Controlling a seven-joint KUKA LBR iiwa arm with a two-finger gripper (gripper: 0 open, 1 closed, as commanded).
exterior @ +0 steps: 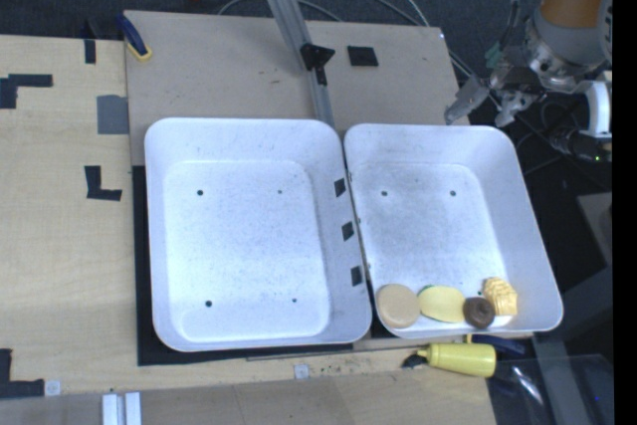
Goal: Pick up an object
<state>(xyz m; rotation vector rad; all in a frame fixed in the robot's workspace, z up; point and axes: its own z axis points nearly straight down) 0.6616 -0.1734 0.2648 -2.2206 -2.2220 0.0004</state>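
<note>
Gripper [485, 103] hangs past the right bin's [518, 164] 1 o'clock corner, fingers apart, nothing between them. Objects cluster at that bin's 5 o'clock corner: tan disc [397, 306], yellow oval [440, 303], dark brown ring [479, 312], yellow block [500, 296]. Left bin [159, 154] beside it.

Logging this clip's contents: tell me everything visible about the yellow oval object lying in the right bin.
The yellow oval object is a pale, smooth, flattened piece with a slight sheen, possibly plastic. It lies flat at the near edge of the right bin, in a row of small items. A tan round disc touches its left side, and a dark brown ring-shaped piece overlaps its right end. The gripper is far off, beyond the bin's far rim.
</note>
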